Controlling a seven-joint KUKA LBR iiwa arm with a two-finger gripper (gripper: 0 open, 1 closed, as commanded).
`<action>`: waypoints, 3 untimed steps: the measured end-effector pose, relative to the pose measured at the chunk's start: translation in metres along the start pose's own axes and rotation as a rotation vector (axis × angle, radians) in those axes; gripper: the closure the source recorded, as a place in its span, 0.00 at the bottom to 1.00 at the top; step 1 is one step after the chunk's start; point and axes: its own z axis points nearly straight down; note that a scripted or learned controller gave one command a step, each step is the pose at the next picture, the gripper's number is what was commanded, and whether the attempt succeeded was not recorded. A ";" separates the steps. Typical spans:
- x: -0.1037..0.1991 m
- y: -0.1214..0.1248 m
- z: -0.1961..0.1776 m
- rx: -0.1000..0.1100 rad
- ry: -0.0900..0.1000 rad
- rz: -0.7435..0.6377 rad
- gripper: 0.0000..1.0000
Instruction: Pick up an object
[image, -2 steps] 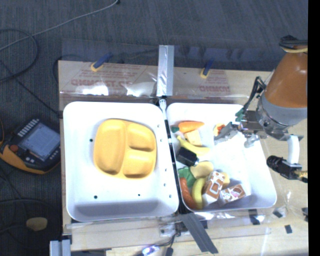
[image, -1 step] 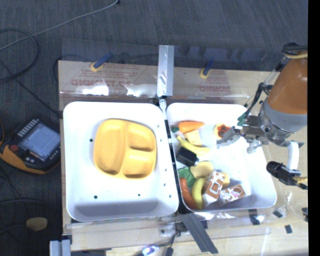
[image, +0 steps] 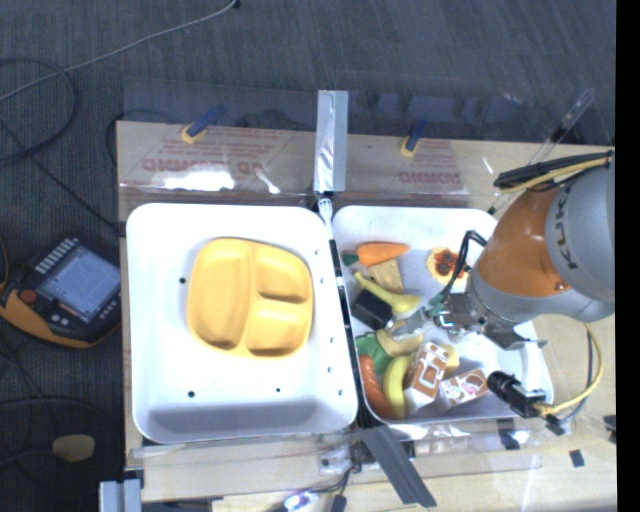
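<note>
The right bin (image: 510, 225) holds a heap of toy food. An orange carrot (image: 383, 253) lies at its far left, with a yellow banana (image: 385, 294) and a small black block (image: 368, 311) just below it. My gripper (image: 424, 320) reaches down into the middle of the heap, right of the black block and above a white and orange packet (image: 428, 371). A second yellow banana (image: 397, 384) and a red piece (image: 371, 384) lie at the near left corner. The arm hides what sits under the gripper.
The left bin (image: 160, 400) carries a yellow divided plate (image: 250, 296) in its middle. A central rim (image: 338, 300) separates the two bins. A small orange and yellow toy (image: 440, 263) and a tan wedge (image: 412, 272) lie near the far side of the heap.
</note>
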 end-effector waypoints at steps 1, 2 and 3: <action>0.008 -0.028 -0.001 -0.009 -0.006 -0.177 0.00; 0.009 -0.027 -0.008 -0.005 0.000 -0.178 1.00; 0.079 0.011 -0.090 0.017 0.003 -0.041 1.00</action>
